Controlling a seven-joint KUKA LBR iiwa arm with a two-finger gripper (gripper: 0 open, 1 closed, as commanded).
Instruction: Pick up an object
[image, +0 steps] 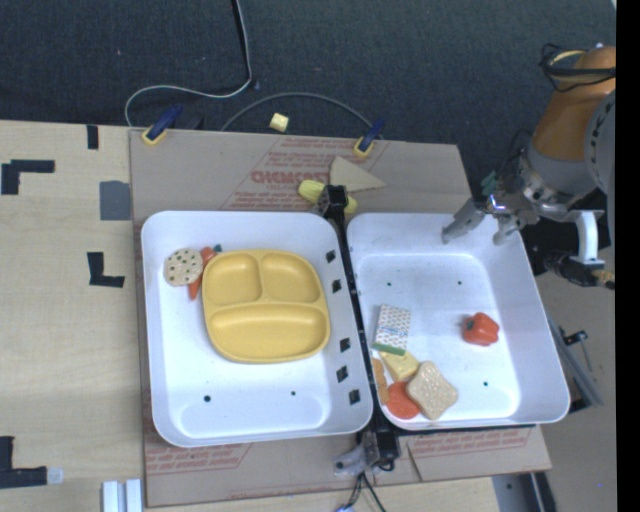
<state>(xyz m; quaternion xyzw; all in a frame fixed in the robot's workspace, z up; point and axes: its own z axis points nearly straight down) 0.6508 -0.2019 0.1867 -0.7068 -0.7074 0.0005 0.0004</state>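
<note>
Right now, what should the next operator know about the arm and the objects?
End effector: open, holding nothing, over the right bin's far rim.
Right bin: red pepper alone near the right wall; box, bread slice and other toy food clustered at the near left.
Left bin: yellow tray, cookie.
Done: nothing picked.
Left: descend, grasp one object.

arm (578, 120) is cut off by the right edge, can't see most of it. the pile at the near left of the right bin (520, 300) overlaps: toast slice (432, 389) covers pt of a red thing (399, 402), can't tell what. orange bit (203, 268) beside the cookie (182, 266) is half hidden under the yellow tray (266, 305).
</note>
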